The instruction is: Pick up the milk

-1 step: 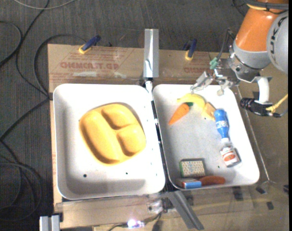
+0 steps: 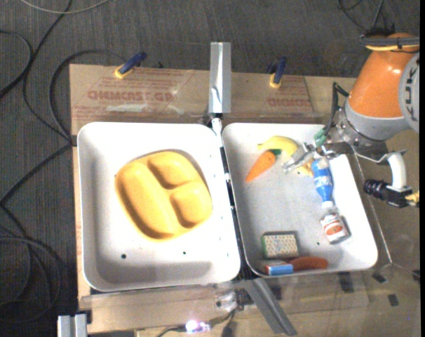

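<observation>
The milk (image 2: 333, 227) is a small white bottle with a red label. It lies in the right bin (image 2: 363, 209) near the right wall, toward the front. My gripper (image 2: 303, 159) hangs over the back of that bin, between a banana (image 2: 278, 144) and the top end of a blue bottle (image 2: 322, 181). It is well behind the milk and apart from it. Nothing from the bin shows in its grasp.
An orange carrot (image 2: 261, 164) lies left of the gripper. A tan block (image 2: 280, 243) and a red and blue item (image 2: 294, 265) rest at the right bin's front. The left bin (image 2: 100, 244) holds a yellow divided plate (image 2: 165, 194). A metal post (image 2: 220, 76) stands behind the bins.
</observation>
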`<state>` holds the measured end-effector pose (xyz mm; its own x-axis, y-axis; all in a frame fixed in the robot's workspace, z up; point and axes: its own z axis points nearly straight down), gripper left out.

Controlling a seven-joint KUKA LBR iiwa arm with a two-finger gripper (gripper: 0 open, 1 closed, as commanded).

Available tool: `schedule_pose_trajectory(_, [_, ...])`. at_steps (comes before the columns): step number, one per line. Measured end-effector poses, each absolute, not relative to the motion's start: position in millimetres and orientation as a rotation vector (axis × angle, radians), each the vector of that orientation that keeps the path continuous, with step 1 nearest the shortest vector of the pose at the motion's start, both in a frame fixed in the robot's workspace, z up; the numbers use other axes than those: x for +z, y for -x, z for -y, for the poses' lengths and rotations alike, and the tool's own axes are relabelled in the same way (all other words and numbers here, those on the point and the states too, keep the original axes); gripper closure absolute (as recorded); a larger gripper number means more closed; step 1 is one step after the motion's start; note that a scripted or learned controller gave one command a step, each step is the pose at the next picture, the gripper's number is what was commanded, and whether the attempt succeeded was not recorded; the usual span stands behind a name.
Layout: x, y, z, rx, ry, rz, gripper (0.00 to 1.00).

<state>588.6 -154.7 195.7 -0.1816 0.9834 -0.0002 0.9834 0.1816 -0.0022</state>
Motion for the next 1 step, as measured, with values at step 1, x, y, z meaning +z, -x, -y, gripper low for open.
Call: schedule_pose_trajectory(1, [106.0, -548.6, 111.2, 0.0, 1.912, 2.488, 0.0])
